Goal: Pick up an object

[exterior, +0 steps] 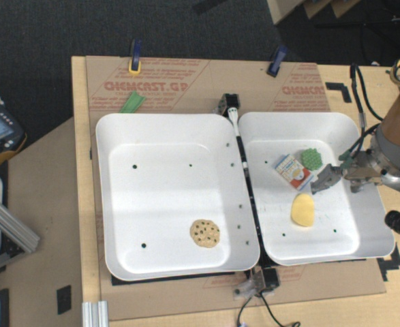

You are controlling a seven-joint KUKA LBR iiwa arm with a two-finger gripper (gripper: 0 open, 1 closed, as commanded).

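The claw [324, 178] hangs low inside the right bin [346, 247], and whether it is open or closed cannot be told; nothing is visibly gripped. A small carton [291, 169] and a green object [311, 158] lie just beside its tip, a yellow lemon-like object [303, 210] just below. A cookie [204, 233] sits well apart in the left bin [152, 264], so the pick looks not yet made.

brown board [206, 80] | blue clamp [277, 60] | yellow clamp [135, 57] | green tape [132, 102]
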